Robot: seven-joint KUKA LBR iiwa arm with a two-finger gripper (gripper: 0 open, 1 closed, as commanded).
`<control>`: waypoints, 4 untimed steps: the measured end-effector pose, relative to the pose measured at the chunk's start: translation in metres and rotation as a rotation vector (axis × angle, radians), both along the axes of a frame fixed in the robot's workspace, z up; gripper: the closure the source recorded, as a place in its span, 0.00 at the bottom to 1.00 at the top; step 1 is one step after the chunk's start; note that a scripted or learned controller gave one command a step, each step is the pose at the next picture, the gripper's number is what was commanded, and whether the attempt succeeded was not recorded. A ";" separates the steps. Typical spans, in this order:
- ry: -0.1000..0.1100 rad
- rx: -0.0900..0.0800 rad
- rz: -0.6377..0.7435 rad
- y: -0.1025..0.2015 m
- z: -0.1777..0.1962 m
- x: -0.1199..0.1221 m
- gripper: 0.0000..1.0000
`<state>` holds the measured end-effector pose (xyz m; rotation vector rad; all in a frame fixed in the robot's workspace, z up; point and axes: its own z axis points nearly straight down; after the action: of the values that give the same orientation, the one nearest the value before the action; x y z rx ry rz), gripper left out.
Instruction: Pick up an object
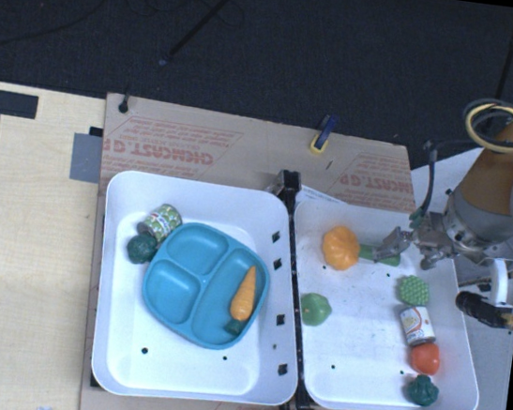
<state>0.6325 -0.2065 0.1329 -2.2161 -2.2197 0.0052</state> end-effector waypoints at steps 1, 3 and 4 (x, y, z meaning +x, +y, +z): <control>0.001 0.001 0.003 0.003 -0.048 -0.001 0.00; -0.008 -0.002 -0.002 0.002 0.028 0.005 1.00; -0.008 -0.003 -0.003 -0.003 0.077 -0.003 1.00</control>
<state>0.6294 -0.2093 0.2097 -2.2252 -2.2214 -0.0012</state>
